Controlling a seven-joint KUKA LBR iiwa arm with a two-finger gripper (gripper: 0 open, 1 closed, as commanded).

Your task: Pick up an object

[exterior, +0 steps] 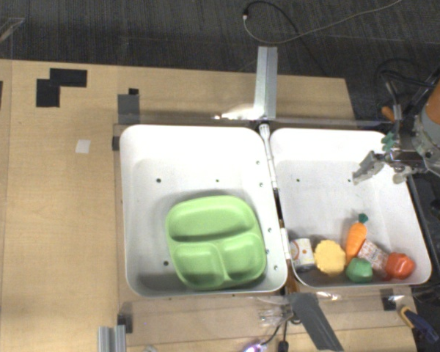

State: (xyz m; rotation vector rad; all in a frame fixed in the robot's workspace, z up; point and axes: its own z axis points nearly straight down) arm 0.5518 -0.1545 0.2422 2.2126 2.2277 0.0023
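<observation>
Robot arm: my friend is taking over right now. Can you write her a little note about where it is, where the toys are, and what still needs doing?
End effector: over the upper right of the right bin, well away from the toys; nothing between its fingers, and whether they are open or shut is unclear.
Toys: bunched in the right bin's near corner: can, yellow toy, carrot, green toy, red toy.
Left bin: holds a green tray.
Done: nothing picked up.
Left: reach down to a toy, grasp it, lift it.
</observation>
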